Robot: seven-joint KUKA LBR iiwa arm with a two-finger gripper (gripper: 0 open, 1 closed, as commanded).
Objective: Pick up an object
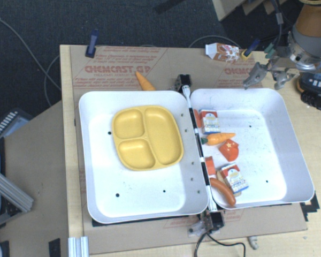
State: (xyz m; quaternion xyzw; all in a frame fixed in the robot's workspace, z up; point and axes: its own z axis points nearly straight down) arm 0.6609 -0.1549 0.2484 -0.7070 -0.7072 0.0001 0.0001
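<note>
Camera view: task just says pick up an object, so candidates are the small items bunched along the right bin's inner wall, well off from the jaws toward the centre divider — a carton, a toy carrot touching just below it, a red piece, a 2nd carton and a hot dog at the near corner. Prob piled there because they slid vs the wall; that crowding makes a clean pinch awkward, imo. Gripper hangs over the far rim of the right bin, near its far-right corner, jaws spread w/ nothing between them, fingers pointing down. Reads as an approach pose, above the bin, not yet descended. Nearest item to the jaws is the upper carton, yet well apart. Further out: left bin holds a yellow divided plate, beyond the divider. Outside the bins, a 2nd orange carrot lies on the cardboard behind the left bin, and a small packet sits behind the right bin, to the side of the jaws.
</note>
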